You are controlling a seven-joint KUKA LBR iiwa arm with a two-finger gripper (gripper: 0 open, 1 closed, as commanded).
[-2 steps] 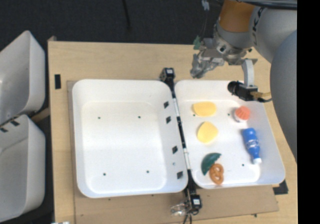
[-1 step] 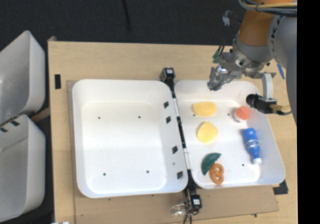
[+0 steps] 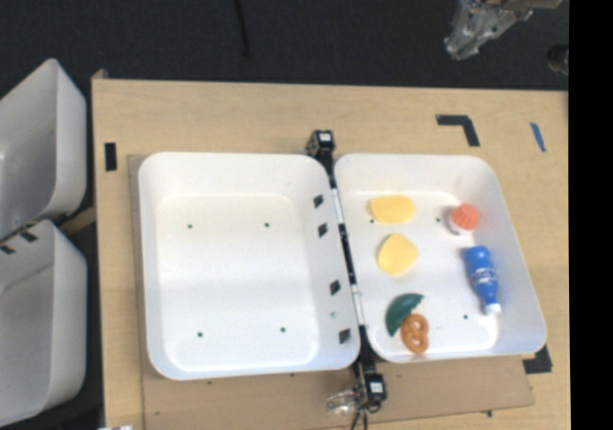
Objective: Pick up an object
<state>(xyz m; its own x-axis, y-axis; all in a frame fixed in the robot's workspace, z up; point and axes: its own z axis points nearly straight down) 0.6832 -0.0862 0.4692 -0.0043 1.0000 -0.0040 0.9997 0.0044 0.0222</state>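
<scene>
The right bin [image 3: 498,191] holds several small objects. Two yellow pieces lie near its left side, one [image 3: 392,209] above the other [image 3: 397,255]. A small orange-red object [image 3: 465,217] sits by the right wall, with a blue bottle [image 3: 481,276] lying below it. A dark green piece [image 3: 402,310] and an orange pretzel shape [image 3: 415,332] rest near the front edge. My gripper [image 3: 466,33] hangs high at the upper right, beyond the bench's far edge, well away from the bins and holding nothing that I can see.
The left bin [image 3: 230,270] is joined to the right one by a black-clipped divider [image 3: 340,246]. White containers [image 3: 34,141] stand off the bench's left side. Black and blue tape marks [image 3: 460,126] lie on the wooden bench behind the right bin.
</scene>
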